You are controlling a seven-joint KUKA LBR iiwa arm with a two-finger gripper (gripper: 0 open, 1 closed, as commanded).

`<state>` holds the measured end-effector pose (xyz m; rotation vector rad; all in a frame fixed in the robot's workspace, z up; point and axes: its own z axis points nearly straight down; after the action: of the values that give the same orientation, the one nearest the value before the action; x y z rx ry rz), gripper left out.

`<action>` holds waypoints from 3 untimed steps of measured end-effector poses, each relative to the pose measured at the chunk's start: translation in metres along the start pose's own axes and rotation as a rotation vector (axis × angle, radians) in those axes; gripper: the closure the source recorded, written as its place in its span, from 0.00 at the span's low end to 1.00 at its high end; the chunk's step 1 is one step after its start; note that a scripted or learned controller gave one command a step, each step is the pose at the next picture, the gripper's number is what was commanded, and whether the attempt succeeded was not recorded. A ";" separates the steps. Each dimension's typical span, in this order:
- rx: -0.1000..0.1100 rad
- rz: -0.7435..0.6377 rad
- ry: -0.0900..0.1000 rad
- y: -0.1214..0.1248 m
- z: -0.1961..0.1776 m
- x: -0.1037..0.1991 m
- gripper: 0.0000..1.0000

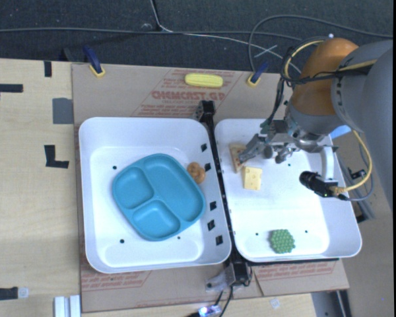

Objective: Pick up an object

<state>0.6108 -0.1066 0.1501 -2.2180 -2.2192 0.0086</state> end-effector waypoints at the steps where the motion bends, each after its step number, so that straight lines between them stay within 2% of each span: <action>1: 0.000 -0.001 0.001 -0.002 0.064 0.004 0.00; 2: -0.003 -0.003 0.001 -0.001 0.051 0.005 1.00; 3: -0.010 0.000 0.000 -0.006 0.000 -0.003 1.00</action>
<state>0.6049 -0.1095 0.1504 -2.2228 -2.2242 -0.0030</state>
